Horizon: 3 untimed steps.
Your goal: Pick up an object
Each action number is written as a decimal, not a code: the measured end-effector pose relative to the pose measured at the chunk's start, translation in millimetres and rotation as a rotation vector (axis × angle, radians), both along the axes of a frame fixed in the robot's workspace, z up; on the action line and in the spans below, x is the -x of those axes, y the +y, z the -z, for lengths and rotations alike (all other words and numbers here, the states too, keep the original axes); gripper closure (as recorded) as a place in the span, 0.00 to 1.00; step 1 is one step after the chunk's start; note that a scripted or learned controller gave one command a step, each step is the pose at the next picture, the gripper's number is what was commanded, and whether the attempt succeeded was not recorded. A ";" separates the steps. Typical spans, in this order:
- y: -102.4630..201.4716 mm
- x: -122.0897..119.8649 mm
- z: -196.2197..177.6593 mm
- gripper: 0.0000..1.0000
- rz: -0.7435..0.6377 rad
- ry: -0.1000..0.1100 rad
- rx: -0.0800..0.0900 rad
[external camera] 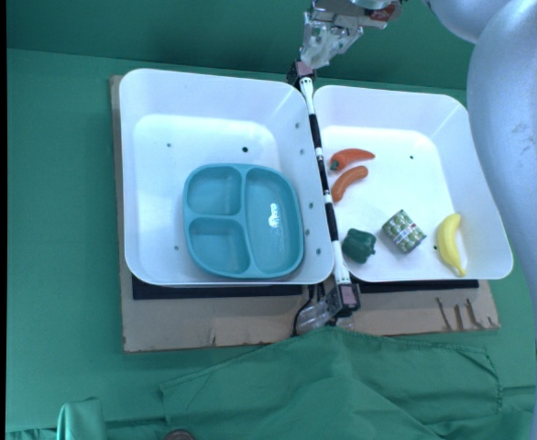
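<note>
The right bin (433,108) holds two red-orange chili peppers (352,157) (349,182), a green bell pepper (359,245), a small green patterned can (403,230) and a yellow banana (450,243). My gripper (316,49) hangs high at the top of the camera view, above the far end of the divider between the bins and well away from every object. Nothing is visibly held in it.
A teal divided plate (243,220) lies in the left bin (158,90). A black-and-white striped bar (322,177) runs between the bins. The grey arm (516,154) covers the right side. Green cloth (323,383) is bunched at the front.
</note>
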<state>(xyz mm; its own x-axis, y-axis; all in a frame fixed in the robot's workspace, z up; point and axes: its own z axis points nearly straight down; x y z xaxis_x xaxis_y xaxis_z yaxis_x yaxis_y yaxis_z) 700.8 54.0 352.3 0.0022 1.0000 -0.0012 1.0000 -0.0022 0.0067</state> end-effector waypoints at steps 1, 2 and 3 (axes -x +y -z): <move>66.8 33.1 0.5 1.00 0.000 0.005 -0.002; -5.0 1.8 20.1 1.00 0.001 0.000 0.000; -73.6 0.2 -7.4 1.00 0.002 0.000 0.000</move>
